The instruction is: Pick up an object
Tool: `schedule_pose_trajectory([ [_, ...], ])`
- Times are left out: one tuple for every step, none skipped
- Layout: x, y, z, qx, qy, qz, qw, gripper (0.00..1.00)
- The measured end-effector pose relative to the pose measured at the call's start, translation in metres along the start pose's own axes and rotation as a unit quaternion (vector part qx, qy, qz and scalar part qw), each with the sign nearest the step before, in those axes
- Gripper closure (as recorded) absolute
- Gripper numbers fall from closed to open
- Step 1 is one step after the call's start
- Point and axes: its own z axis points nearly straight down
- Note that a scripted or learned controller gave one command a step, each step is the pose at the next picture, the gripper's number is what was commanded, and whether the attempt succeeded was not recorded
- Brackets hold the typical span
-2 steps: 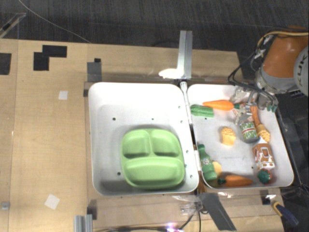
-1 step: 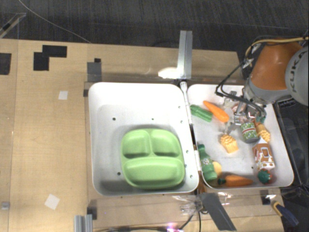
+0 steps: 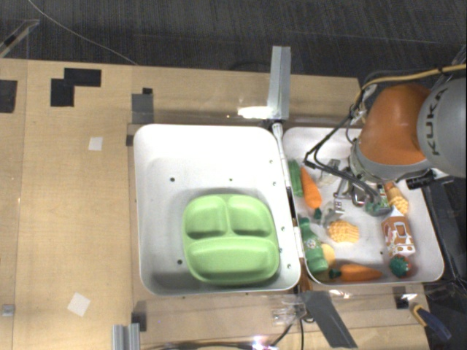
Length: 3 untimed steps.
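**Gripper low over toy food in the right bin**

The left bin [image 3: 149, 195] is smooth white plastic with rounded corners and holds a matte green divided tray [image 3: 230, 238], three compartments, upside up. The right bin [image 3: 436, 261] is crowded with small toy food: a bumpy yellow corn cob [image 3: 344, 231], a tapered orange carrot [image 3: 311, 188] by the dividing wall, a second carrot [image 3: 356, 273] along the near edge, and a brown-and-white carton [image 3: 398, 238]. The metal gripper [image 3: 340, 204] hangs just above the corn cob, near its upper left end; whether its fingers are apart or closed cannot be told, and nothing is seen between them.
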Motion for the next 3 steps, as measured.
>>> schedule_pose_trajectory([
  [0.040, -0.002, -0.001, 0.001, -0.003, 0.073, 0.9973, 0.00],
  [0.079, 0.000, -0.003, 0.001, -0.007, 0.131, 0.9914, 0.00],
  [0.055, 0.003, -0.002, 0.001, -0.001, 0.200, 0.9798, 0.00],
])
